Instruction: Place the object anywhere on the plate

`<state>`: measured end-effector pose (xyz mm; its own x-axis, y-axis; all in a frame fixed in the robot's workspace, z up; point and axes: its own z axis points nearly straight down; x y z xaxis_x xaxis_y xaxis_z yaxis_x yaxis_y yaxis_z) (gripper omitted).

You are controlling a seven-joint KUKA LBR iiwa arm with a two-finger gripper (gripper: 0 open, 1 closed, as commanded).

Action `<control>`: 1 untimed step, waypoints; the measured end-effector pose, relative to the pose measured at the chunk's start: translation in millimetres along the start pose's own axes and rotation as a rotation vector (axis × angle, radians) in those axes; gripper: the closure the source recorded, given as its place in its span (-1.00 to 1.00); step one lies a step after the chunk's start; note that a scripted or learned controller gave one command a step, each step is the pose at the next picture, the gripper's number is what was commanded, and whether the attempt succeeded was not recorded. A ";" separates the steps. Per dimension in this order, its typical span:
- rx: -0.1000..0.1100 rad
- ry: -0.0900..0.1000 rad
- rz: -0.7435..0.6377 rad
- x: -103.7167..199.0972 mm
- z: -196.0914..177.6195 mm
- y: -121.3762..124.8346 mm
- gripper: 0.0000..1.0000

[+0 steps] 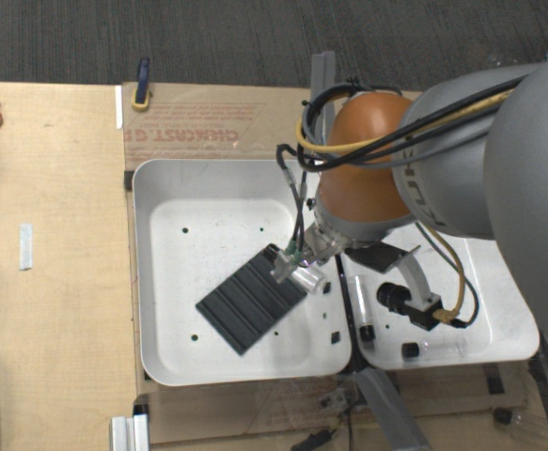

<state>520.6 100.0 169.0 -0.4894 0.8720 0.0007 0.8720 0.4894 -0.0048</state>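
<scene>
A black ribbed rectangular slab (249,302) lies flat and turned at a slant in the left white bin (161,252), toward the bin's front right. My gripper (294,271) hangs low over the slab's upper right corner, its silver tip at or just above that corner. The orange wrist band (363,163) and the grey arm cover the gripper body from above. Whether anything sits in the gripper is hidden.
The right bin (499,336) holds a few small dark pieces (410,350), and a black cabled fitting (400,301) hangs over it. A dark divider (347,308) runs between the bins. Cardboard (208,125) lies behind the left bin, with a blue clamp (142,78).
</scene>
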 end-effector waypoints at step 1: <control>0.000 0.000 0.000 -0.3 -0.1 0.0 -1.00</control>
